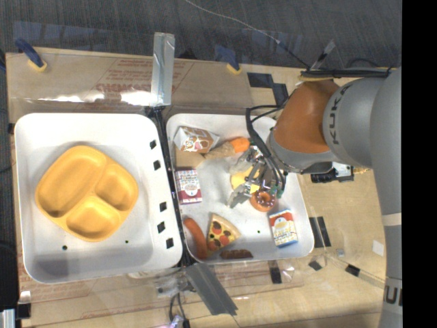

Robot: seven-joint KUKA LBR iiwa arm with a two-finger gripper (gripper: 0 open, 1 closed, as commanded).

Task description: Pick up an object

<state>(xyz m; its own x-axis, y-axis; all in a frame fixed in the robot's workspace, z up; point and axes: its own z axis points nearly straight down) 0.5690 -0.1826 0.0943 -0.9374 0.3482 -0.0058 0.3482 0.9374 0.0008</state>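
My gripper [251, 188] hangs low over the middle of the right bin [295, 241], reaching in from the right under the orange wrist band. Its metal fingers point down-left, just above a small yellow item [237, 180] and beside a round red-orange toy [262, 201]. A pizza slice [221, 233] and a sausage [194, 236] lie near the bin's front. A small carton [283, 227] sits at the front right. A maroon box [188, 186] lies by the left wall. A bagged snack [194, 141] and an orange piece [239, 144] rest at the back.
The left bin [27, 251] holds a yellow divided plate [87, 192]. A black divider strip runs between the two bins. Tape and cardboard edge the bench, and a cable crosses the top.
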